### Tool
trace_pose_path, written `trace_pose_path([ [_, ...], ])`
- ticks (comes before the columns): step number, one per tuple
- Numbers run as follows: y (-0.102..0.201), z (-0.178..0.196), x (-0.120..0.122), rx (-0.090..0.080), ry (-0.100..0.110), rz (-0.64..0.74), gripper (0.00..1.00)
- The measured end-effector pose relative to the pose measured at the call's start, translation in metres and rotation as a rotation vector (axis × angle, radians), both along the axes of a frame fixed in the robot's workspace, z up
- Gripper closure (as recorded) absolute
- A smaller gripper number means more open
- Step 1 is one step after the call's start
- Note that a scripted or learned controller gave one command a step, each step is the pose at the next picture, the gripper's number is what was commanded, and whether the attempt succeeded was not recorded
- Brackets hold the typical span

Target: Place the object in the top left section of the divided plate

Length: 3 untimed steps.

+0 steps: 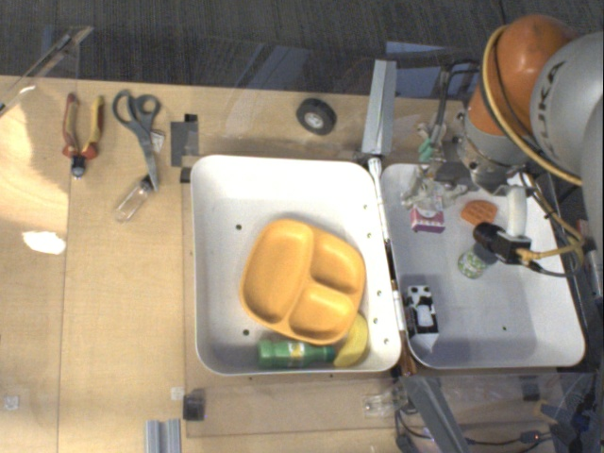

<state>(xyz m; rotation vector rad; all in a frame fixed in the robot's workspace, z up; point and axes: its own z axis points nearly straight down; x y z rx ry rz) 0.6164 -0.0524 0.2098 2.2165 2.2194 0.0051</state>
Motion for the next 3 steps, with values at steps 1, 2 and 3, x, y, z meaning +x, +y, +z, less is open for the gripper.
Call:
trace_pose_path([
  [1, 0.048, -0.025, -0.037, 0.0, 0.001, 0.351, 1.0],
  [2, 0.106, -0.025, -0.087, 0.0, 0.0, 0.402, 1.0],
  [3, 0.105, -0.024, -0.087, 0.0, 0.0, 0.401, 0.0],
])
